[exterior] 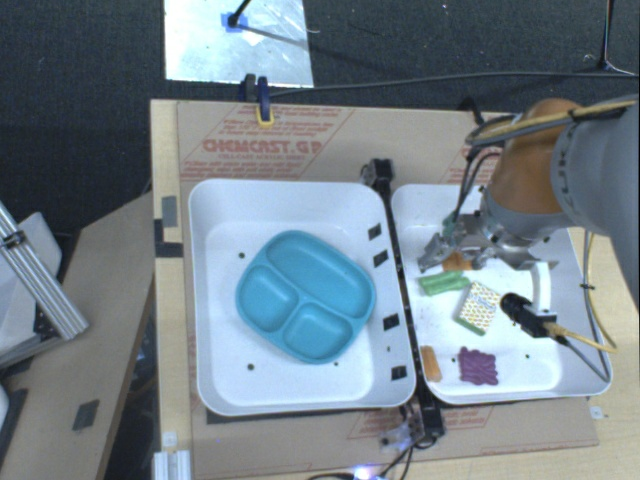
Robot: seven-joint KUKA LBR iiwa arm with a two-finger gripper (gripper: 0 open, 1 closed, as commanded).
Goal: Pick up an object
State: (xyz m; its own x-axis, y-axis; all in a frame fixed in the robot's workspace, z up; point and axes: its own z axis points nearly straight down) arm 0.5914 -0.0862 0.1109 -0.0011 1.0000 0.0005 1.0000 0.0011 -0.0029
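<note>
Arm end: gripper [450, 252] found low inside the right-hand shallow white bin [570, 383], over its far left part.
Grip: open or clenched could not be told from the slanted view. Nothing confirmed as grasped.
Likely target: small orange piece [457, 263], seen directly beneath the gripper. Touching or just short of it; could not be settled.
Closest neighbour: flat green rectangular block [443, 284], lying just on the near side of the gripper and just beside the small orange piece.
Second neighbour: yellow-and-white checked block [479, 308], near the gripper on its near side and a little toward the view's right.
Outliers: purple knobbly lump [478, 366] and short orange cylinder [430, 363], both well apart from the gripper toward the bin's near wall.
Other bin: blue three-compartment plastic plate [305, 296], well off to the view's left of the gripper, in the left-hand shallow white bin [215, 218].
Step in hand: judged to be the approach and close on the small orange piece; lift not yet made.
Method advised: centre squarely over the small orange piece before closing, keep clear of the flat green rectangular block so it is not nudged or pinched along with it, then raise straight up and slowly.
Risk noted: small, low target crowded by the green block; a glancing close judged likely to push it aside.
</note>
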